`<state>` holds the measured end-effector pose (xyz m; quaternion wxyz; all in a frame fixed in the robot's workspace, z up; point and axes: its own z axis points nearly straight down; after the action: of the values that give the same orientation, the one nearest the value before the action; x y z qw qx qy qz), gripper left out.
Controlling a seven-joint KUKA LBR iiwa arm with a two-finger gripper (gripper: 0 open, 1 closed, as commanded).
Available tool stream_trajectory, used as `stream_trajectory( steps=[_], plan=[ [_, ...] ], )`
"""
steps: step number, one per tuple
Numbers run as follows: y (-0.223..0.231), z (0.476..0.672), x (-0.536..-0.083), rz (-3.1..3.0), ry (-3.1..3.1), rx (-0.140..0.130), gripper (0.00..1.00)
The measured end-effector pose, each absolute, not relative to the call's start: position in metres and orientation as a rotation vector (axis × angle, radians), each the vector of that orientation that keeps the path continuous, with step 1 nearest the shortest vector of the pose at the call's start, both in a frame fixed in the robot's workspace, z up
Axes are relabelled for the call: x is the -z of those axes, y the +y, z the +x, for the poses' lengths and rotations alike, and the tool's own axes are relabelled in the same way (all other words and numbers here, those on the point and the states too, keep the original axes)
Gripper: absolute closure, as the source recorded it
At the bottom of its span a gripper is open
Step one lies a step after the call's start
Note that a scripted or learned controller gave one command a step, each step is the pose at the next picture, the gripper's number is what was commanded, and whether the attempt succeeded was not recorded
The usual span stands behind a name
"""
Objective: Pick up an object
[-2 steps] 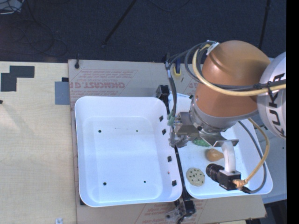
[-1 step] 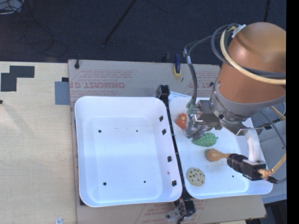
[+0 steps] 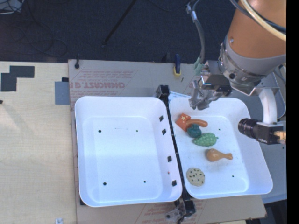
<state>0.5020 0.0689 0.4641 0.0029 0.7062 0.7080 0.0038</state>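
Orange toy [image 3: 190,122] touches the green one [image 3: 194,131], so the claw [image 3: 202,102] could slip; its grip cannot be told.

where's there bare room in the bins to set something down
The left bin floor is bare wall to wall. In the right bin, free patches lie along the right wall and the near corner past the cookie. The toy cluster by the divider, under the gripper, is crowded.

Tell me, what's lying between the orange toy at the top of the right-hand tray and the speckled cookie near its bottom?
In the camera view, between the orange toy and the cookie lie a green bumpy piece and a tan drumstick.
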Motion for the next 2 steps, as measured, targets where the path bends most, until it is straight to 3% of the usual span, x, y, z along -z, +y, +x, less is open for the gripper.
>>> stream_trajectory(
  steps=[1, 2],
  plan=[
    [0.09, 0.517, -0.542, 2.216, 2.222, -0.008, 1.0],
    [0.162, 0.474, -0.537, 2.214, 2.235, 0.007, 1.0]
  ],
)
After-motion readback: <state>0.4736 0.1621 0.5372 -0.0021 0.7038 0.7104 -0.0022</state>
